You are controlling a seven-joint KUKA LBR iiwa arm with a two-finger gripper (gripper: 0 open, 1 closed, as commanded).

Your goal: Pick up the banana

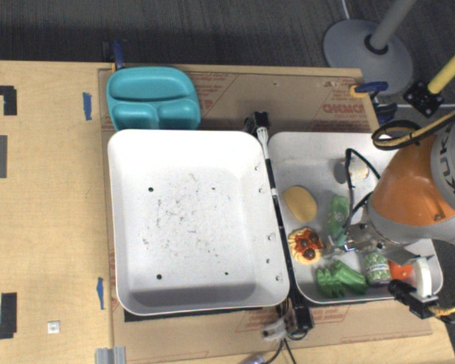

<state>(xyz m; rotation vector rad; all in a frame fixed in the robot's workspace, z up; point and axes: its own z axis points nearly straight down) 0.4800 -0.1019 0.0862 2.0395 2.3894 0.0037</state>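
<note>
Gripper [347, 239] is hovering low in the right bin [316, 145];
banana [299, 202] is lying near, up-left of it; whether it is spread or pressed together, I cannot tell

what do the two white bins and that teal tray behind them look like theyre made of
Left bin: looks like matte white moulded plastic, with rounded corners, a soft sheen and scuff marks on its floor. Right bin: seemingly the same plastic, its bare floor slightly glossier. Teal tray: probably smooth plastic or silicone, with even colour and rounded compartment walls; the view cannot settle which.
</note>
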